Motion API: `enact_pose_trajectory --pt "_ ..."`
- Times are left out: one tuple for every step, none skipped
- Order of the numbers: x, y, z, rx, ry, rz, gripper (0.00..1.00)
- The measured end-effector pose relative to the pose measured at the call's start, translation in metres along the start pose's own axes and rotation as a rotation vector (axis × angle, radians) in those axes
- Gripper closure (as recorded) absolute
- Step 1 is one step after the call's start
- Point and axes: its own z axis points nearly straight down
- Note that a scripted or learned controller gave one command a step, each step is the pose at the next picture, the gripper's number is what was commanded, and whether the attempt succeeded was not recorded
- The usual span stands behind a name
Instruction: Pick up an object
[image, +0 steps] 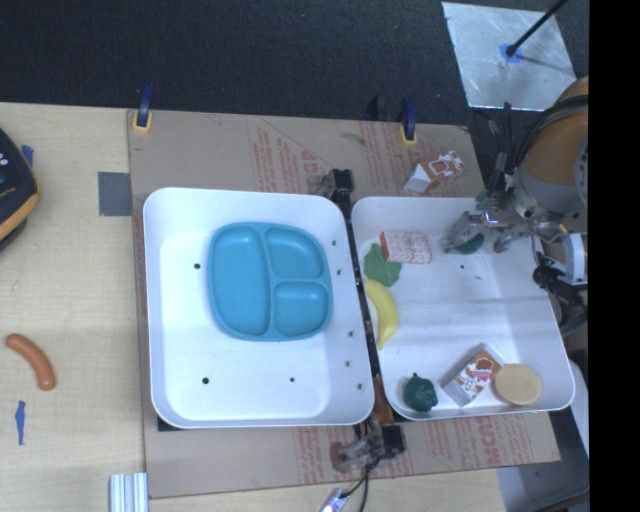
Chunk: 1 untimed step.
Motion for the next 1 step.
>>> enact_pose_trajectory --pt "0.0011 0.0007 0.0115 0.0 0.001 -0.002 0.0"
